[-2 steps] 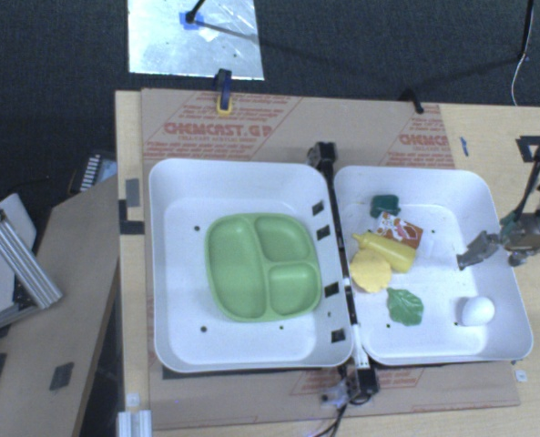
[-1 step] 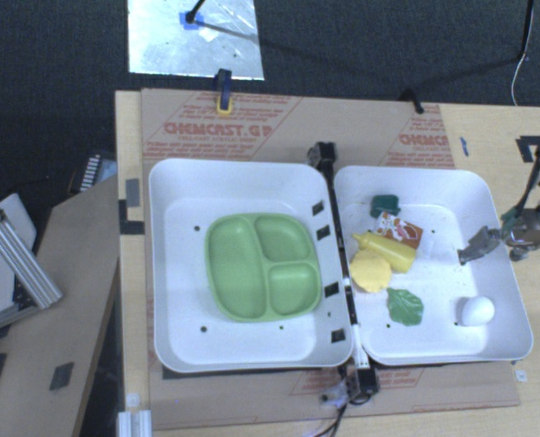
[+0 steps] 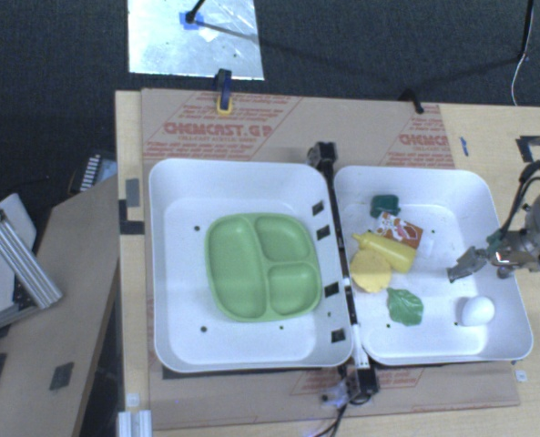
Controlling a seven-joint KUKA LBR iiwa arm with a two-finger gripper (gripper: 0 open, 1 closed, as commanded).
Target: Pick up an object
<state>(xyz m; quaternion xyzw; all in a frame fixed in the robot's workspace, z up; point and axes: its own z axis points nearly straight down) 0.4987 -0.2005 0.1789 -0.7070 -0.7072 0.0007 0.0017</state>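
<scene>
A single fixed camera looks down from above on a slant, far enough back to take in the whole surface [image 3: 279, 121] with dark floor beyond its far edge at the top of the frame. The two white bins sit side by side across the middle of the view, the left bin [image 3: 174, 189] and the right bin [image 3: 470, 194] both seen whole, their rims slightly skewed by the angle. The robot arm [image 3: 534, 248] enters at the right edge of the frame, cut off by it.
</scene>
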